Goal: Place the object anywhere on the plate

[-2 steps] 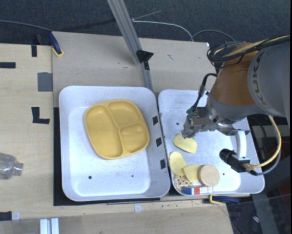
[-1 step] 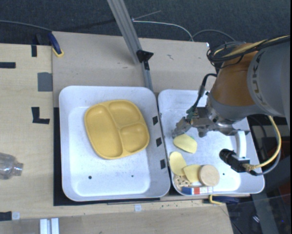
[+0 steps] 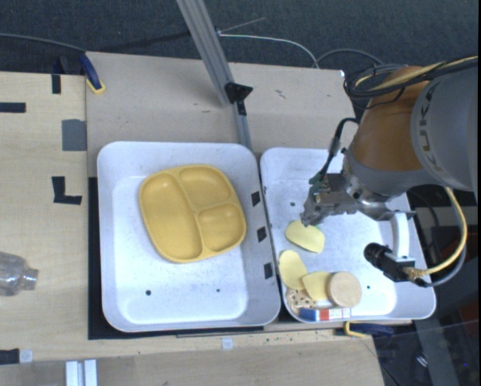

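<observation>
A yellow divided plate [image 3: 193, 211] lies in the left bin [image 3: 120, 215]. In the right bin [image 3: 385, 296], my gripper [image 3: 314, 213] reaches down just above a pale yellow slice-shaped object [image 3: 305, 237]. The fingertips sit at that object's upper edge; whether they touch it I cannot tell. More yellow pieces [image 3: 292, 267] and a round tan piece [image 3: 344, 289] lie at the bin's front edge.
A small red, white and blue item [image 3: 319, 314] lies against the right bin's front wall. A clear plastic bottle [image 3: 6, 273] lies on the bench at far left. A metal pole [image 3: 206, 39] slants over the back of the bench.
</observation>
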Motion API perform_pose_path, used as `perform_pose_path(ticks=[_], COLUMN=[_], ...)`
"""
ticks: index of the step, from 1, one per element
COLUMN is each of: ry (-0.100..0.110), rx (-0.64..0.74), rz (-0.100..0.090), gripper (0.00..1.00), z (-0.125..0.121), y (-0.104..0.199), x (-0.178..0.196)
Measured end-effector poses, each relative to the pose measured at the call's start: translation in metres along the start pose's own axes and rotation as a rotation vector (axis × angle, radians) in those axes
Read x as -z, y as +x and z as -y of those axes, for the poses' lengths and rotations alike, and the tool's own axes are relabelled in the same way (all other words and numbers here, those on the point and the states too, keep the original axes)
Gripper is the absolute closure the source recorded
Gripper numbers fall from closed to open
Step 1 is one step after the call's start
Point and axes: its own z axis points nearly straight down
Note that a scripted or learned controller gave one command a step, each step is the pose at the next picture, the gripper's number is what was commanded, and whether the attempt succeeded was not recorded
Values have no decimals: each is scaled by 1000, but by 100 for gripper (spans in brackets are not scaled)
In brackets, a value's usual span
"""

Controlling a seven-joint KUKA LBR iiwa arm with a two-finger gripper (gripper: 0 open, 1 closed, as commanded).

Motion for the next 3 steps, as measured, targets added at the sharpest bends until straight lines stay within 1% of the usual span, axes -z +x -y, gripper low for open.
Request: perform_pose_path(ticks=[1,2,3], ry=[1,2,-11], rx=[0,1,8], rz=[0,-2,0], gripper=[0,100,100], z=[0,0,17], y=[0,1,74], x=[-1,9,88])
